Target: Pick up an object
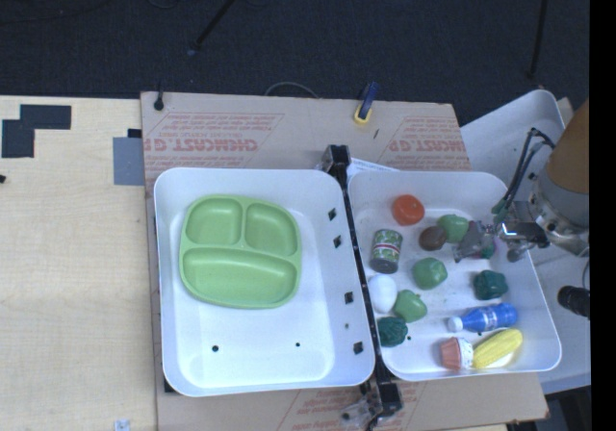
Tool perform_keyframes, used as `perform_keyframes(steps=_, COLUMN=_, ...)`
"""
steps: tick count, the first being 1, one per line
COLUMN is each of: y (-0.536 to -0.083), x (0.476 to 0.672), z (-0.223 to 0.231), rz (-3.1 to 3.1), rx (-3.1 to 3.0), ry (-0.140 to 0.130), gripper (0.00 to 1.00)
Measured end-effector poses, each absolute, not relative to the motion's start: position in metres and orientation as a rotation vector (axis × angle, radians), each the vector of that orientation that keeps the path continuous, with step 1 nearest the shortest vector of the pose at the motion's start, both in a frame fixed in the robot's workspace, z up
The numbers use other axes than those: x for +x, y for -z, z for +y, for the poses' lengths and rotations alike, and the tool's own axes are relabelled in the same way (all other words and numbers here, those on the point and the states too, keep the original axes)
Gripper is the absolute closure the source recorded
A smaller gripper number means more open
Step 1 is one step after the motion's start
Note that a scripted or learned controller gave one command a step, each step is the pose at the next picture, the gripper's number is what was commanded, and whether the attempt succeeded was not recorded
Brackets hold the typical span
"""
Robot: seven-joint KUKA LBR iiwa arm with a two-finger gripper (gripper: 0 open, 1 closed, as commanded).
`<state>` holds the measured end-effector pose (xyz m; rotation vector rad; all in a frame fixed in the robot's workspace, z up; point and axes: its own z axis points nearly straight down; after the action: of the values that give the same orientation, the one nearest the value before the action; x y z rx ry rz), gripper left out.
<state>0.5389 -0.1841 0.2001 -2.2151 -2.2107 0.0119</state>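
Observation:
The right bin [539, 270] holds several small toys. Among them are an orange-red ball [408, 209], a green-labelled can [387, 250], a brown lump [432, 238] and a light green piece [453, 226]. My gripper [474, 245] reaches in from the right and hangs low just right of the light green piece and the brown lump. A dark teal toy [490, 284] lies just below it. Nothing can be made out in its grasp.
Also in the right bin: a green toy [429, 272], a white egg [382, 291], a green pepper [410, 305], a blue bottle [484, 319] and yellow corn [498, 348]. The left bin [183, 342] holds a green divided plate [240, 251].

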Motion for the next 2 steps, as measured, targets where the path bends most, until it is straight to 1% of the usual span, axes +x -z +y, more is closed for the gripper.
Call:
perform_keyframes(steps=1, y=-0.207, x=0.542, z=-0.185, rz=-2.221, rx=-2.221, ry=-0.001, gripper=0.00)
perform_keyframes(steps=2, y=-0.161, x=0.538, z=-0.177, rz=-2.218, rx=-2.215, ry=-0.005, gripper=0.00)
